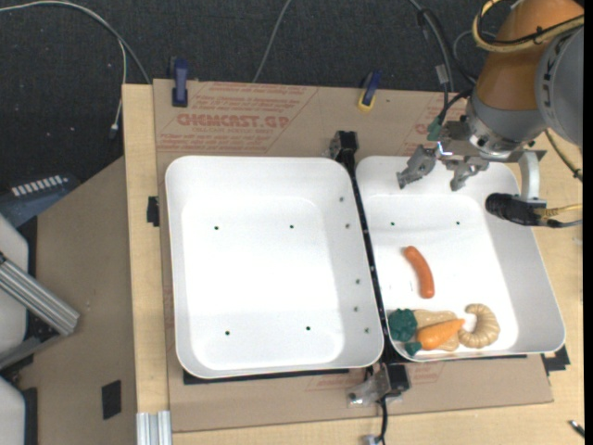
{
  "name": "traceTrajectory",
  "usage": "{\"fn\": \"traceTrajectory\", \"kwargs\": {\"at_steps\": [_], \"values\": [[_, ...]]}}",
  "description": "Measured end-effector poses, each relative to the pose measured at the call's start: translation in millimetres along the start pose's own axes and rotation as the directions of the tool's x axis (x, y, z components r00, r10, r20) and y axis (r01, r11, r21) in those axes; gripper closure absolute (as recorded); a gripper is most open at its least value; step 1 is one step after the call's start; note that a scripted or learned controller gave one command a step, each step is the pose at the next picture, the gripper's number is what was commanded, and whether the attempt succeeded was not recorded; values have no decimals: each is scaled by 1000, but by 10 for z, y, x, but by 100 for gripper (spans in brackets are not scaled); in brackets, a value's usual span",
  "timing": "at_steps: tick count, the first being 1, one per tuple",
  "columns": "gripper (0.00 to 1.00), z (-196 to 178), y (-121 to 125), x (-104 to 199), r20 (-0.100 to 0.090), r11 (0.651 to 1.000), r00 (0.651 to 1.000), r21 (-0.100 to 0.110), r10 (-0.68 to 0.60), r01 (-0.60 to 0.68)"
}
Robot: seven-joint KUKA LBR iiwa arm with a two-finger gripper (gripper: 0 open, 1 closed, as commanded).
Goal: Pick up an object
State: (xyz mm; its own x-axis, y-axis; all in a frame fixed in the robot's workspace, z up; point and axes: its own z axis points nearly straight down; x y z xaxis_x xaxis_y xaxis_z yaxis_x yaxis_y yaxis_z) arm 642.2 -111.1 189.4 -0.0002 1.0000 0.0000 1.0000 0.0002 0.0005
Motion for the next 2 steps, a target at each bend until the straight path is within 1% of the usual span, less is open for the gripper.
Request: {"fn": "traceTrajectory", "kwargs": {"at_steps": [1, 2], "values": [[0, 327, -646, -181, -1, 1000, 1000, 5, 3, -3], [0, 116, -631, 23, 0, 1000, 1000, -2, -30, 30]]}}
